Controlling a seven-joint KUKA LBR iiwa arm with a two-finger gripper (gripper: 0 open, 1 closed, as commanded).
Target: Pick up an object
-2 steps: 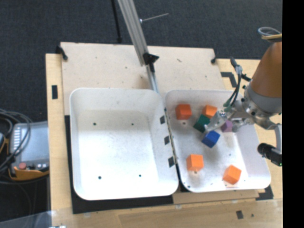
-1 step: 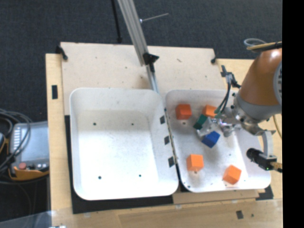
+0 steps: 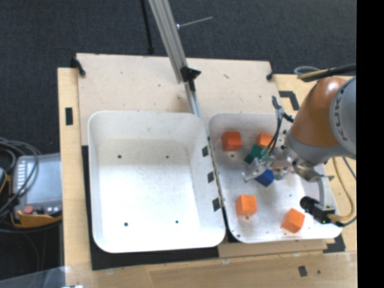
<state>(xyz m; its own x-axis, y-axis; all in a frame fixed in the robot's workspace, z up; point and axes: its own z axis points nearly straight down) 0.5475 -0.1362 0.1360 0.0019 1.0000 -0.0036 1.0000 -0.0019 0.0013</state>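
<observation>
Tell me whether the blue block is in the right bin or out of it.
In. The blue block lies on the floor of the right bin, inside its rim, near the middle, right beside the gripper.

Matt white plastic bins point(image 3: 150, 233) are seen on a pale wooden bench point(image 3: 120, 83); behind them, a brushed metal rail point(image 3: 168, 32).
</observation>
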